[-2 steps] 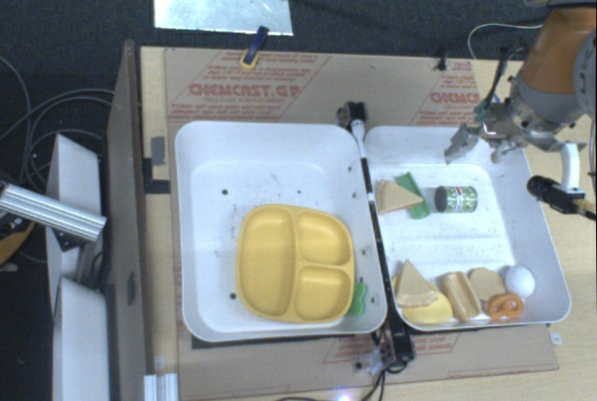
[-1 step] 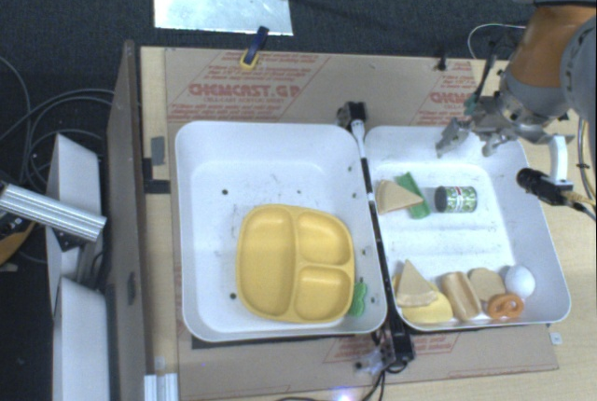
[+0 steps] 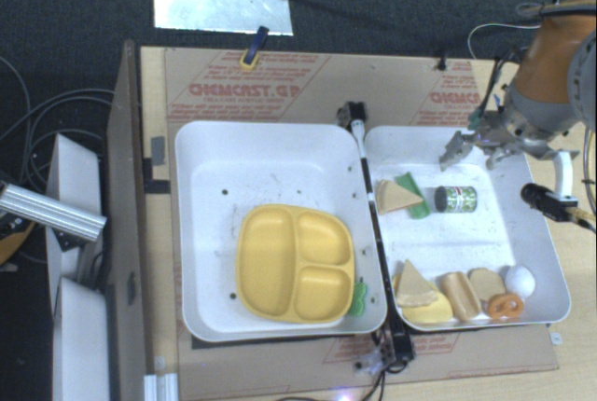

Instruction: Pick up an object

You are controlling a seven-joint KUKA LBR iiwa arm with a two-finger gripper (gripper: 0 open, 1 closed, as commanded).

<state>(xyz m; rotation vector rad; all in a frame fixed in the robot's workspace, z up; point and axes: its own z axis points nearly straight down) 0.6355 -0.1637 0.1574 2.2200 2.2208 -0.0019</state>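
My gripper [image 3: 473, 154] hangs over the back part of the right bin [image 3: 532, 231], open, with nothing between its fingers [image 3: 453, 156]. Just below it in the view lies a small green can [image 3: 455, 199] on its side. To the can's left rest a tan sandwich wedge [image 3: 397, 196] and a green piece [image 3: 411, 188]. Along the front of this bin sit a yellow wedge [image 3: 415, 288], a tan roll [image 3: 458, 295], a bread slice [image 3: 485, 283], a white egg [image 3: 520, 279] and an orange pretzel [image 3: 505, 305].
The left bin [image 3: 215, 175] holds a yellow divided plate [image 3: 297, 261], with a small green item [image 3: 359, 297] at its right edge. A ridge where the bin walls meet [image 3: 366, 203] separates the two bins. The arm [image 3: 560, 63] comes in from the upper right.
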